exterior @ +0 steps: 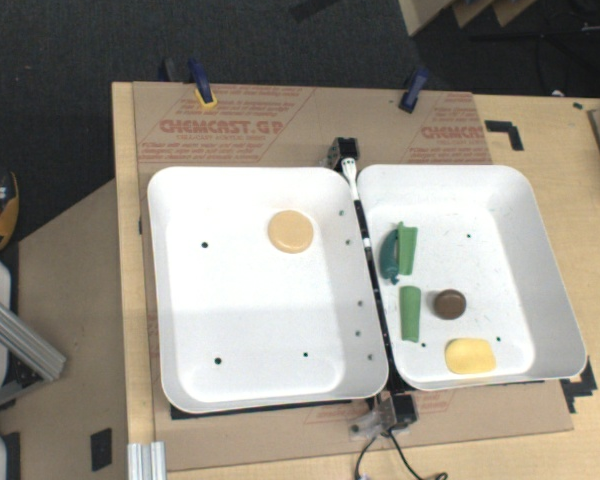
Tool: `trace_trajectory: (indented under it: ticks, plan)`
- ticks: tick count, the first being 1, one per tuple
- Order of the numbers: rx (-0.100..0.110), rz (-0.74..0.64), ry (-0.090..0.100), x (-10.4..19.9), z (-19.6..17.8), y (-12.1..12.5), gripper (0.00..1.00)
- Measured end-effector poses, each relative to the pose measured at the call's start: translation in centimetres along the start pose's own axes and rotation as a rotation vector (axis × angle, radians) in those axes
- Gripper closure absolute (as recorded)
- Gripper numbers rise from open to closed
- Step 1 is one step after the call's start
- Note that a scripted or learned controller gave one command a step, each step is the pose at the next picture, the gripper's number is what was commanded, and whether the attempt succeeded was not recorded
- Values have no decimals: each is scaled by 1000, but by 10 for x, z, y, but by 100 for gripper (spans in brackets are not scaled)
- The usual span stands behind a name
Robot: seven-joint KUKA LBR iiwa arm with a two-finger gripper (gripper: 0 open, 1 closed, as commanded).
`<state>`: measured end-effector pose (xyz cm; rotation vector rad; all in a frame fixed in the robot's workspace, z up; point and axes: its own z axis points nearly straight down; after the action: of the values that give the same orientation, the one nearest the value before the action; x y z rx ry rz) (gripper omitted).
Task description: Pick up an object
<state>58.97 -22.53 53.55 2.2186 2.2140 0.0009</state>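
A round tan disc (291,232) lies in the left bin (180,268), toward its far middle. In the right bin (540,258) a teal and green piece (398,252) rests by the left wall. A green stick (410,314) lies just below it, and a brown ball (450,304) sits to that stick's right. A yellow block (470,356) lies near the right bin's front edge.
The two bins stand side by side on a cardboard sheet (280,118) held by two blue clamps (200,83) at the back. A cable and connector (385,418) lie at the front between the bins. Metal framing (10,333) stands at the left.
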Motion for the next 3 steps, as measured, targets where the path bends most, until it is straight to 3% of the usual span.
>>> trace_trajectory:
  ticks: [1,2,3]
  plan:
    - [-5,-3,-3,1,-12,0,100]
    - [8,-9,7,78,6,-43,100]
    - [6,-6,6,126,-2,-63,100]
